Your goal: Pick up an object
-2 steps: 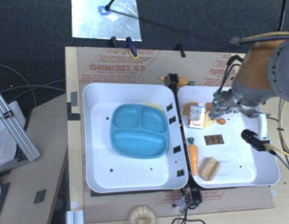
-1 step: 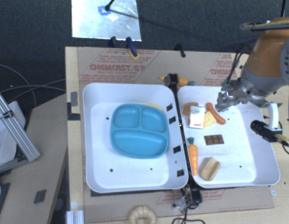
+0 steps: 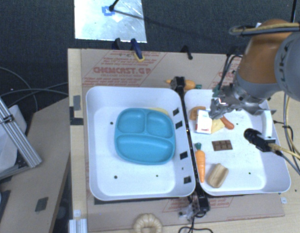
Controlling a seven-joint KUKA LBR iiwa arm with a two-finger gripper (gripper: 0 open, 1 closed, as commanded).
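- A white left bin (image 3: pixel 99 178) sat on the counter (image 3: pixel 121 70), well to the left of the pincer, with a blue divided plate (image 3: pixel 144 135) lying flat in it.
- A pale braided ring (image 3: pixel 149 223) lay on the counter outside the bins, far down and left of the pincer.
- A small yellow-orange item (image 3: pixel 189 85) lay beyond the bins, up and left of the pincer.
- In the white right bin (image 3: pixel 273 178), a brown bun (image 3: pixel 193 113) lay just left of the pincer.
- A carrot (image 3: pixel 200 163) lay along the bin's left wall, well below and left of the pincer.
- A white carton (image 3: pixel 204 122) with a red mark lay just beside the pincer, down and left.
- A tan bread loaf (image 3: pixel 217 175) lay well below the pincer.
- A yellow piece (image 3: pixel 217 126) lay right under the pincer, touching the carton.
- The pincer (image 3: pixel 217 108) hung low over the bin's far left part; whether it was wide or narrow could not be told, and nothing was seen held in it.
- A brown chocolate bar (image 3: pixel 222 145) lay below the pincer.
- A red-orange sausage (image 3: pixel 228 123) lay just down and right of it.
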